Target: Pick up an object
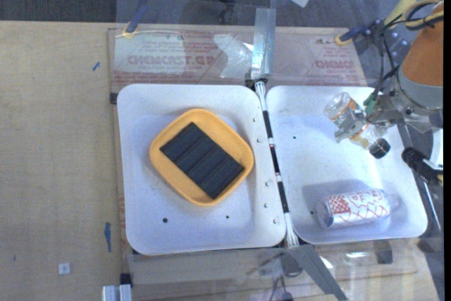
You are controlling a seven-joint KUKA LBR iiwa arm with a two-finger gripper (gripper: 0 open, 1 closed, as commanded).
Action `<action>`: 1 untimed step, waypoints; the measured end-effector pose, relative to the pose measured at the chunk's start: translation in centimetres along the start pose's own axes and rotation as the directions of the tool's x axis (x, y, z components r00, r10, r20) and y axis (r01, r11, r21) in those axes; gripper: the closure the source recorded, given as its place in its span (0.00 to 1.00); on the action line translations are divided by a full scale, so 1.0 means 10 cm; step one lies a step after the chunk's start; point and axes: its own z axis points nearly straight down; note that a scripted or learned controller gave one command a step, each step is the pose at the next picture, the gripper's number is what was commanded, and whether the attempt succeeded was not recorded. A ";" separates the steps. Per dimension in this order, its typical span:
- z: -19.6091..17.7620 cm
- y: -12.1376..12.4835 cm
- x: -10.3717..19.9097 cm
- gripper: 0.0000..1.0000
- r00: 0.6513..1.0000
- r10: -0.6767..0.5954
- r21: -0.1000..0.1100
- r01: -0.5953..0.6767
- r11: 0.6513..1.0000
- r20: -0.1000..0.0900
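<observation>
A yellow-orange square dish with a black ridged insert [201,155] lies in the left bin [137,222]. In the right bin [303,116], a red-and-white patterned can [352,206] lies on its side near the front. A small clear crumpled plastic item [340,111] is at the bin's back right. My gripper [365,125] comes in from the right and sits right against that clear item, low over the bin. The grey wrist with its orange band [426,60] hides how the gripper meets the item.
A metal divider strip [271,151] runs between the two bins. A clear plastic sheet with red lettering [176,60] lies behind the bins. Cables [394,32] hang near the arm at the back right. Bare wooden bench [49,151] extends to the left.
</observation>
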 end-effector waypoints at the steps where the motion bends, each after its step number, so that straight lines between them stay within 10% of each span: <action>1: 0.36 0.39 -0.57 0.00 0.997 -0.076 -0.004 0.076 0.997 0.003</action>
